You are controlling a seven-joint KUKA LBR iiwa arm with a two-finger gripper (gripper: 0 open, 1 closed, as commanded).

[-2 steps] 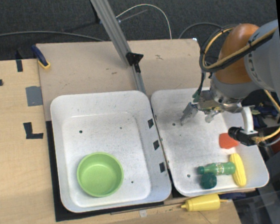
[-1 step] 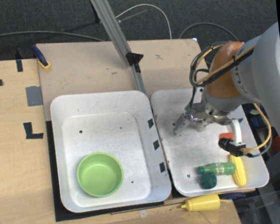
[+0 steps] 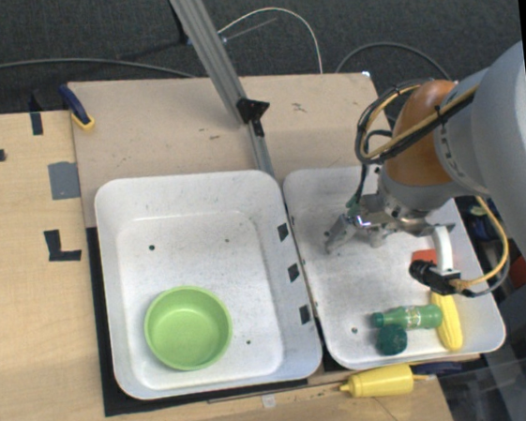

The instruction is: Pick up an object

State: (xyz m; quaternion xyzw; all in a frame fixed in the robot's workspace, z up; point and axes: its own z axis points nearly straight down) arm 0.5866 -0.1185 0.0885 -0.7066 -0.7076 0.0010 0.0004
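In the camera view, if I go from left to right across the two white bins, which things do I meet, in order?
Green bowl in the left bin → claw over the right bin → dark green piece → green bottle → yellow object.

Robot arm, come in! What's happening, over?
Gripper low in right bin, nothing between fingers. Green bottle near front, untouched. Green bowl in left bin.

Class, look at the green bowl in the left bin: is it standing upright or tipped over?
Upright. The green bowl sits on the floor of the left bin with its round opening facing up, so its inside shows.
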